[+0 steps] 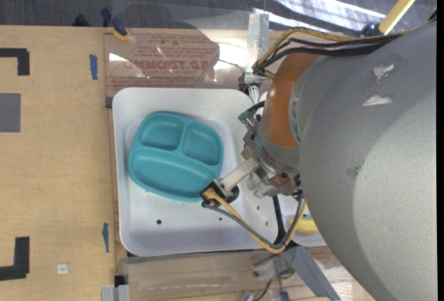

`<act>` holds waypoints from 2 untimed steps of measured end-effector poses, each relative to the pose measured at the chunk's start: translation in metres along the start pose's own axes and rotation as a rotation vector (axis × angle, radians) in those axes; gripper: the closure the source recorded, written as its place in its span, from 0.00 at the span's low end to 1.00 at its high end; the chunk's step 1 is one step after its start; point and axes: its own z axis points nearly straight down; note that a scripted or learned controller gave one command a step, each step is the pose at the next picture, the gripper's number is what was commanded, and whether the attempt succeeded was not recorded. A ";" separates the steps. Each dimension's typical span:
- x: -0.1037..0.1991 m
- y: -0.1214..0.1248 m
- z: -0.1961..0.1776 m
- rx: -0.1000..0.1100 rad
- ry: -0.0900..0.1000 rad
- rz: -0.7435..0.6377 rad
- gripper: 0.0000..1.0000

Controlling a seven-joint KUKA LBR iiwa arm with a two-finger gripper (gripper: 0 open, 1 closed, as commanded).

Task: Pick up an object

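fingers just beside teal plate

A turquoise plastic plate lies flat and right side up in the white bin. It is a rounded rectangle with a raised rim and three moulded compartments: two smaller ones side by side along its far side, and one long one along its near side. It sits slightly askew, its long axis dipping toward the bin's near right corner. It rests in the bin's left half, close to the left wall and well apart from the near wall.
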 end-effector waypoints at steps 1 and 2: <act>0.032 -0.056 -0.014 0.000 0.002 0.184 1.00; 0.056 -0.097 0.000 -0.001 0.001 0.326 1.00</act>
